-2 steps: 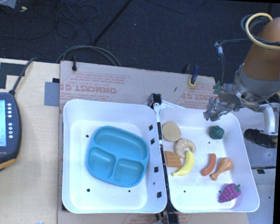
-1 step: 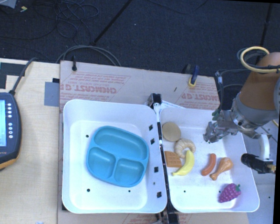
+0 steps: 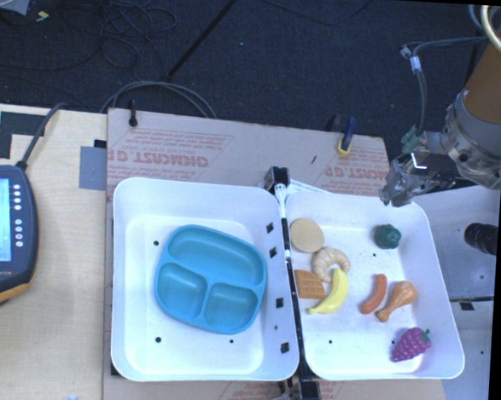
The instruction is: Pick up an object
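Note:
The right bin (image 3: pixel 438 268) holds several toy foods: a round tan cookie (image 3: pixel 306 235), a croissant (image 3: pixel 332 260), a waffle (image 3: pixel 309 284), a yellow banana (image 3: pixel 333 295), an orange sausage (image 3: pixel 373 294), a chicken drumstick (image 3: pixel 397 300), purple grapes (image 3: pixel 411 344) and a dark green piece (image 3: pixel 387 237). My gripper (image 3: pixel 397 190) hangs above the bin's far right corner, up and slightly right of the green piece. Nothing shows between its fingers.
The left bin (image 3: pixel 135 264) carries a blue divided tray (image 3: pixel 211 278). A teach pendant (image 3: pixel 0 233) lies on the bench at the far left. Cables run across the dark floor behind the bins, and a blue-yellow clamp (image 3: pixel 347 137) sits on the cardboard's far edge.

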Controlling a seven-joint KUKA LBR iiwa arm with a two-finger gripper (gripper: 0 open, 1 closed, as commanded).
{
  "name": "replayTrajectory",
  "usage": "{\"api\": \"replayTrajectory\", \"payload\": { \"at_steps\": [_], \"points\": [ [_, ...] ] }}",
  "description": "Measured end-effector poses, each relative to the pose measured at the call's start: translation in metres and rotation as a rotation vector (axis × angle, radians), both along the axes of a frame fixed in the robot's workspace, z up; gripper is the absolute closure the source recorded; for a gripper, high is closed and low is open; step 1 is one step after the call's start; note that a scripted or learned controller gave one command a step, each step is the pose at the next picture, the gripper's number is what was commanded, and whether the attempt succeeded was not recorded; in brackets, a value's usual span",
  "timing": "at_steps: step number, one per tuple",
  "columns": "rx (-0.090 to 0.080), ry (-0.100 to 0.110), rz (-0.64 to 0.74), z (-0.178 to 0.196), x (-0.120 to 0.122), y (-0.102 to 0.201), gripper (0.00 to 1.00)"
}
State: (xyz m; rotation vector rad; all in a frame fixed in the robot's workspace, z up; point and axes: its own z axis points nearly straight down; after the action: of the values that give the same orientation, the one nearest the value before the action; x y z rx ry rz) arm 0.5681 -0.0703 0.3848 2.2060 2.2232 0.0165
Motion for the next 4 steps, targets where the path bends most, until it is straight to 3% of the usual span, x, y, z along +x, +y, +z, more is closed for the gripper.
{"api": "replayTrajectory", "payload": {
  "at_steps": [1,2,3,4],
  "points": [
    [0.001,0.027,-0.007,-0.096,-0.028,0.008,1.0],
    [0.001,0.018,-0.003,-0.07,-0.062,0.065,1.0],
    [0.0,0.024,-0.004,-0.132,-0.074,0.108,1.0],
    [0.003,0.008,-0.001,-0.025,-0.09,0.153,1.0]
  ]
}}
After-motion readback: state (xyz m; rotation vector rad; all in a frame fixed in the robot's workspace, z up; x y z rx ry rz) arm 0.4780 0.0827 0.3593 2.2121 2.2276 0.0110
